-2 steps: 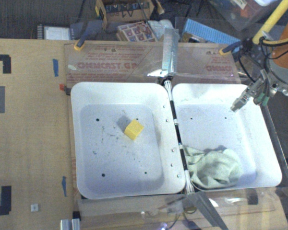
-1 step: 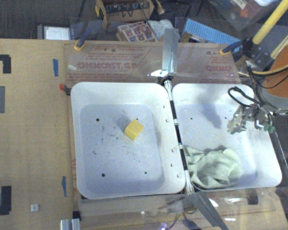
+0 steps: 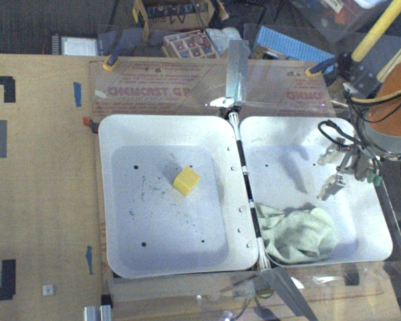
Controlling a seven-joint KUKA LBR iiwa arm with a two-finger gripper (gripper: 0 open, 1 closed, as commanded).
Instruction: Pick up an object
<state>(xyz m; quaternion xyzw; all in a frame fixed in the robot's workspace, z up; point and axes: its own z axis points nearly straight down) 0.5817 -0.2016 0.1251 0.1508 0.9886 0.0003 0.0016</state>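
A small yellow block point(image 3: 186, 180) lies near the middle of the left bin point(image 3: 120, 139). A crumpled pale green cloth point(image 3: 299, 231) rests in the front left part of the right bin point(image 3: 281, 136). My gripper point(image 3: 330, 173) hangs over the right side of the right bin, above and to the right of the cloth, open with nothing between its fingers point(image 3: 326, 190). The arm comes in from the right edge, its orange band point(image 3: 394, 105) showing at the upper right.
A metal divider strip point(image 3: 244, 179) runs between the two bins. Behind them lie a clear plastic sheet point(image 3: 187, 89) and cluttered boxes and cables. Brown bench surface point(image 3: 40, 179) stretches to the left of the bins.
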